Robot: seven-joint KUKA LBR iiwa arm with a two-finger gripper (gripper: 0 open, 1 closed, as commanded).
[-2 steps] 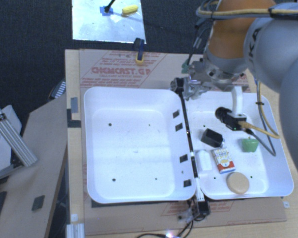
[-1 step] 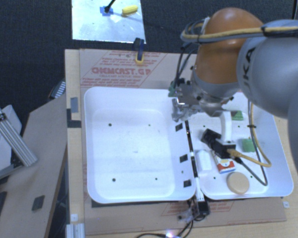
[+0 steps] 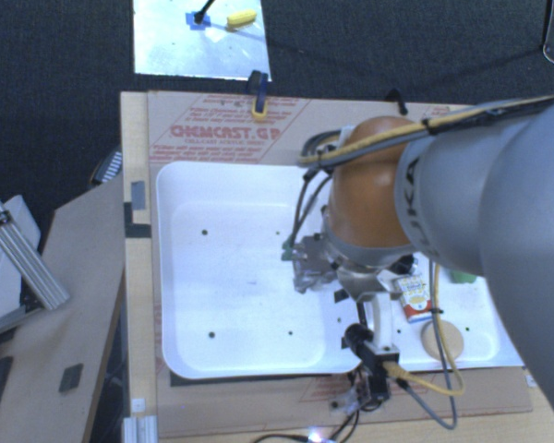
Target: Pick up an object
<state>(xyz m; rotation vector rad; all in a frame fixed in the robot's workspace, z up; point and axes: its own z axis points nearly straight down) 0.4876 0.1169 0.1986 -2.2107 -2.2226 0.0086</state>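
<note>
A bench with a pale cardboard sheet (image 3: pixel 231 127) stands on dark carpet, and on it lie my two white bins side by side. Nearest the camera, at the bench's front edge, a yellow cable (image 3: pixel 425 386) loops out beside a bundle of black fittings (image 3: pixel 367 377). Just behind that is the right bin (image 3: pixel 480 351), mostly covered by my own grey arm (image 3: pixel 499 201). In the part I can see lie the objects to pick from: a round tan disc (image 3: pixel 443 340) near the front wall, a small red-and-white carton (image 3: pixel 413 298) just behind it, and a bit of something green (image 3: pixel 462 275) further back, half under my arm. My pincer (image 3: pixel 351 293) hangs below the orange band (image 3: pixel 369 192), over the divide between the bins and just left of the carton. It is hidden enough that I cannot tell whether it is apart or together, and I see nothing held in it. The left bin (image 3: pixel 180 247) spreads out beside it. Farther back, a blue-and-yellow clamp (image 3: pixel 258 95) grips the cardboard's far edge, and beyond that a shiny metal plate (image 3: pixel 198 49) on the carpet bears a small yellow piece (image 3: pixel 242 18)
</note>
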